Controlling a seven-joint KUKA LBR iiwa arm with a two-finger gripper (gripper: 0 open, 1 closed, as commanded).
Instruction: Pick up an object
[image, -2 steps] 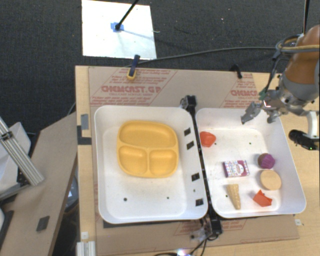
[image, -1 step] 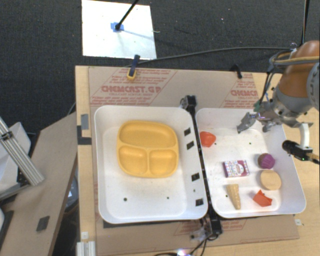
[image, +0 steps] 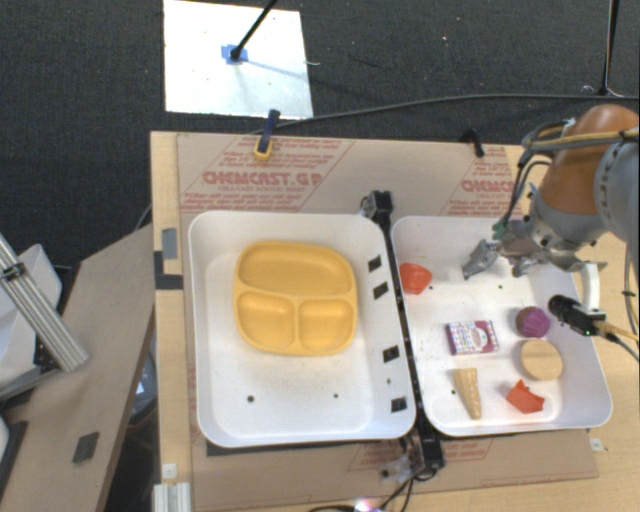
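Objects lying ungrasped in the right bin; pick-up not yet made.

Six items are resting on the floor of the right bin, at the right of the frame: an orange-red piece near the divider, a purple-and-white packet at centre, a purple ball, a tan disc, a cone and a red piece toward the lower edge. The hand is hanging over the upper part of that bin, with nothing showing between its fingers; whether they are apart or together cannot be told. Judged from this, no item is being lifted, so choice of target, descent, closing and raising are all remaining. The left bin is holding a yellow divided tray, well apart from the hand.
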